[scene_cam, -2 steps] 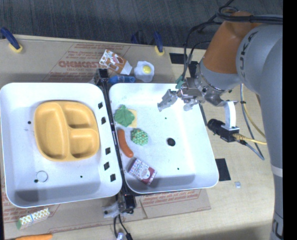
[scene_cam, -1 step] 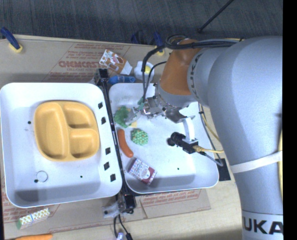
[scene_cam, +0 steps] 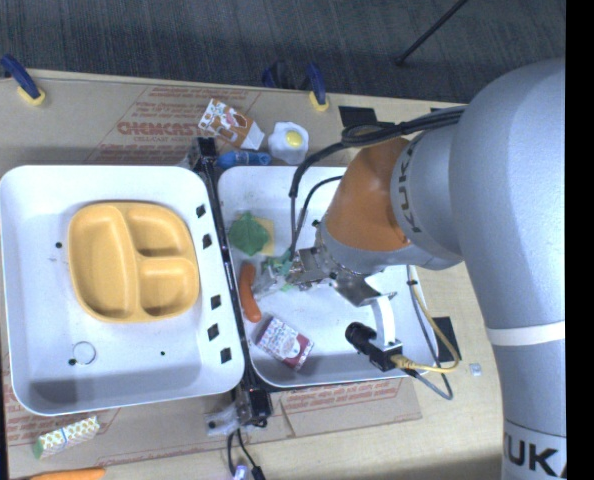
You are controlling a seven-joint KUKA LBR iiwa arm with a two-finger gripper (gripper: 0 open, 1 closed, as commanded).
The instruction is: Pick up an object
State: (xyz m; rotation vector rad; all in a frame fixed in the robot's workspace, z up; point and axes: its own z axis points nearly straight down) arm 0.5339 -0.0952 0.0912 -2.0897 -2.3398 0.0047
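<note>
Currently the arm (scene_cam: 447, 198) reaches in from the right of the frame and hangs low over the right bin (scene_cam: 322, 368). Its tool (scene_cam: 295, 268) sits mid-frame among clutter; the wrist hides the tips, so whether it is parted or closed, or has anything between its tips, I cannot tell.

Candidates in the right bin: an orange sausage-like piece (scene_cam: 248, 293) along the bin's left wall; a green leafy toy (scene_cam: 247, 234) touching a yellow bit, above it; a small red-and-white packet (scene_cam: 284, 342) lower down, apart from the tool. Some clear crinkled wrapping (scene_cam: 273, 281) lies just beside the tool.

Handling judgement: the sausage looks light, smooth and round (likely to roll or slip), best pinched across its middle. The packet looks light and flat, probably crushable; take it by opposite edges. The green toy is irregular, likely soft.

Left bin (scene_cam: 17, 268) holds a yellow divided tray (scene_cam: 132, 258). On the desk (scene_cam: 127, 128), upper centre: a printed carton (scene_cam: 222, 121), a blue item (scene_cam: 245, 156), a white-and-yellow item (scene_cam: 289, 140).

Writing: "KUKA" on the arm; red print on the cardboard reads roughly "CHEMCAS", not sure. Packet print too small to read.
</note>
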